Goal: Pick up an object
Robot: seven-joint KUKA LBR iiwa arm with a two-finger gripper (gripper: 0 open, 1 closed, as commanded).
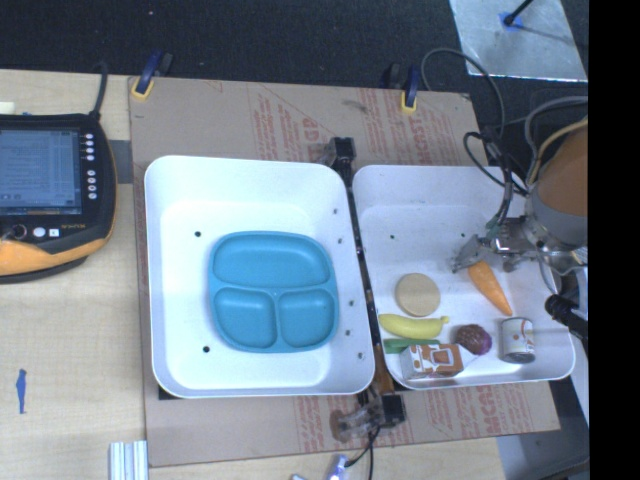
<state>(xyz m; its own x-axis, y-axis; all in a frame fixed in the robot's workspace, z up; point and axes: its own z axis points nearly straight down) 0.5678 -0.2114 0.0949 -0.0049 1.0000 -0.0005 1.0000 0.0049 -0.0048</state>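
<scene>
The arm (560, 183) enters from the right edge of the camera view, with its orange band above the grey wrist section. The wrist is lowered over the right side of the right bin (420, 193). The tool (490, 251) sits at the lower left of the wrist, over the bin floor, just above the upper end of the carrot (491, 286). The metal parts of the tool spread to the left and right of that point, and no object is visible between them. How far the tool is opened cannot be told from this view.

The right bin contains 7 items. The carrot lies tilted, with its narrow end pointing down and to the right. A round beige disc (417, 294) lies to the left of the carrot. A banana (411, 325) lies below the disc, with a green item (395, 345) just under it. A small printed carton (432, 360) lies near the front wall. A dark purple item (474, 340) lies to the right of the carton. A small can (517, 340) lies on its side near the right front corner.

The left bin (180, 198) holds 1 blue divided plate (272, 291) with 3 compartments. A handheld control pad (45, 193) rests on the tabletop (70, 368) to the left of the bins.
</scene>
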